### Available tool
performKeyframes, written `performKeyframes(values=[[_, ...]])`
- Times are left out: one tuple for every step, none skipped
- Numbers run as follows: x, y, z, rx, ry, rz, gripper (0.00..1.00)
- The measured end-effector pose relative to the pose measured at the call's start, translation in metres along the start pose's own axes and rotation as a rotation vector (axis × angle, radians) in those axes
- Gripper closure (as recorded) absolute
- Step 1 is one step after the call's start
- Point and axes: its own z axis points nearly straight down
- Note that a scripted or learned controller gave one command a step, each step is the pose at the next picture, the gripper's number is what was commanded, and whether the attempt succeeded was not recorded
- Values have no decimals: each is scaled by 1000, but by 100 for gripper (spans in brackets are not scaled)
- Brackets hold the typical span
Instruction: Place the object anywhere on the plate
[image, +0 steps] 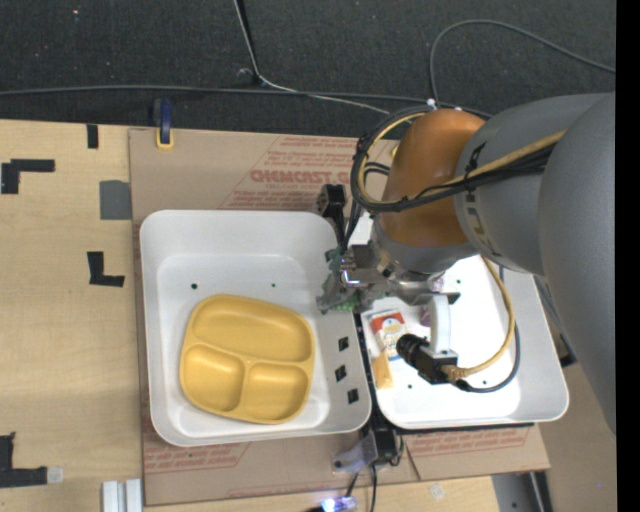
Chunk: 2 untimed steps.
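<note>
A yellow plate (247, 356) with three compartments lies in the left white bin (165, 240), toward its front. In the right bin (530, 400), close to the wall between the bins, lies a small white packet with red print (386, 328). My gripper (342, 283) hangs over the right edge of the left bin, just above and left of the packet and to the upper right of the plate. Something small and greenish shows at its tip, too blurred to identify. The grey arm and its orange band (430, 175) hide much of the right bin.
A black cable connector (425, 362) with a yellow lead hangs over the right bin. Cables loop around the wrist. Both bins rest on a cardboard sheet (250, 170) on the wooden bench.
</note>
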Motion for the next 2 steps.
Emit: performKeyframes(values=[[46, -14, -15, -3, 0, -1, 100], [44, -14, -15, -3, -1, 3, 0]])
